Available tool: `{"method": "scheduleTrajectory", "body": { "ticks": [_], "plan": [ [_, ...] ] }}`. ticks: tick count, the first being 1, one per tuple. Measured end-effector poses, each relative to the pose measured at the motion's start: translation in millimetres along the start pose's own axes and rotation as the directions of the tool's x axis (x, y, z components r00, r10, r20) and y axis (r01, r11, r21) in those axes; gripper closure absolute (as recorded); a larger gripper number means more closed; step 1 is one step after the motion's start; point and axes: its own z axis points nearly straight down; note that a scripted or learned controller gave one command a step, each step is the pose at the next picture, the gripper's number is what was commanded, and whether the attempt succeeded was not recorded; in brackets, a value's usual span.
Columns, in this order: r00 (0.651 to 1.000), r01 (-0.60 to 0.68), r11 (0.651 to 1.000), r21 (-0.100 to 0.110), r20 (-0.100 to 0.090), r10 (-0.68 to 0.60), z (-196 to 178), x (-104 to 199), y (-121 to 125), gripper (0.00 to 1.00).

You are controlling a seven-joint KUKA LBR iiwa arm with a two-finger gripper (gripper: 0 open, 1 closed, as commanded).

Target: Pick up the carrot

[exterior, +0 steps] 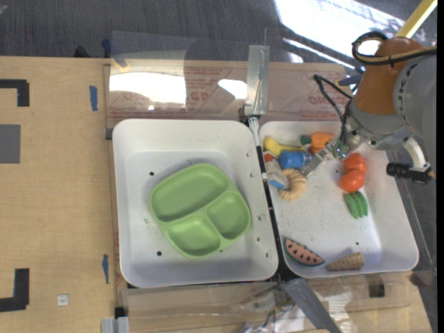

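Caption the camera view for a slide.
Gripper hovers over toy food in the right bin, near the carrot; green plate sits in the left bin.

We record two white bins: the left bin (pixel 132 186) holds a light green divided plate (pixel 200 209). In the right bin (pixel 388 245) we note an orange carrot (pixel 320 141), a blue piece (pixel 293 159), a yellow piece (pixel 271 146), a red-orange tomato (pixel 353 173), green pods (pixel 356 204), a red watermelon slice (pixel 302 252) with dark seeds, and a tan cone (pixel 346 261). The desk (pixel 52 186) is pale wood-coloured with black marks.
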Motion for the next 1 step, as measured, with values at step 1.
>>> {"method": "scheduleTrajectory", "body": {
  "ticks": [1],
  "plan": [
    [0.956, -0.294, 0.956, -0.002, -0.001, 0.294, 0.6, -28.8, -7.3, 0.00]
  ]
}}
